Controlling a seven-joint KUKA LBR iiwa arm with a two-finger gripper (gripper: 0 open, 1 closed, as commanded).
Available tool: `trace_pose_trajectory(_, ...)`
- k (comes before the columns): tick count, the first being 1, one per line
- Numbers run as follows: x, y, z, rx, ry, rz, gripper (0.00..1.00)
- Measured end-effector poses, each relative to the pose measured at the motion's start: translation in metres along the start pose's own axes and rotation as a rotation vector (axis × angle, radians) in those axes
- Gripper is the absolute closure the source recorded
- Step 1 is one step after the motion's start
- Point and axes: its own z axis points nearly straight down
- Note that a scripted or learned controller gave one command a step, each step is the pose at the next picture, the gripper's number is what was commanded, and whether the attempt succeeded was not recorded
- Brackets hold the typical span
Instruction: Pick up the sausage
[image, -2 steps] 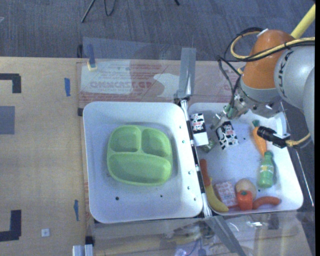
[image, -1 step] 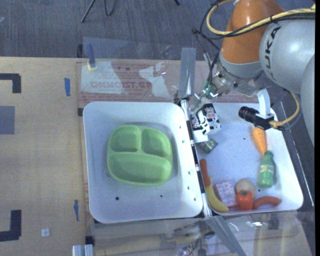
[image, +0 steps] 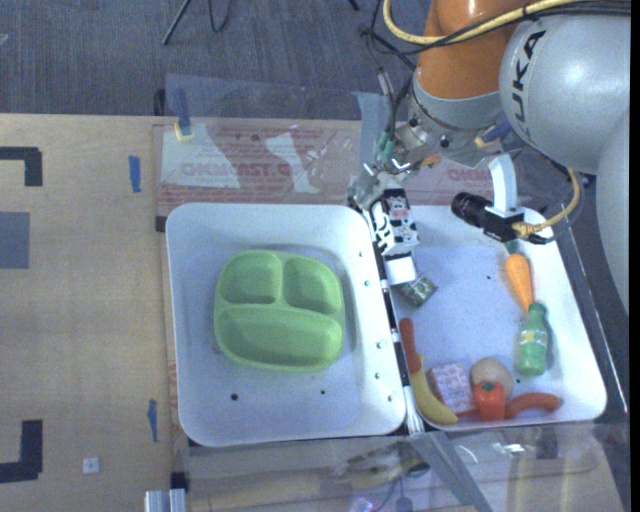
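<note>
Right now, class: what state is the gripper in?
Gripper: low in the right bin, apart from the sausage; whether open or closed cannot be told.

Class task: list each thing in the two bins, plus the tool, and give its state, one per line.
Green plate: flat in left bin, nothing on it.
Tool: low over right bin's left side, grip unclear.
Sausage: lying at right bin's front, untouched.
Carrot: lying, tip toward front.
Green bottle: lying on its side.
Banana: lying at the front left corner.
Red strip: lying along the left wall.
</note>
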Motion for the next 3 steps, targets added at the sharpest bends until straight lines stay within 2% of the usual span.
trace_pose_trajectory(1,0.058,0.031,-0.026,0.000,0.000,0.096,1.00)
trace_pose_trajectory(2,0.058,0.031,-0.026,0.000,0.000,0.096,0.00)
trace_pose_trajectory(3,0.124,0.036,0.138,0.007,0.002,0.364,0.00)
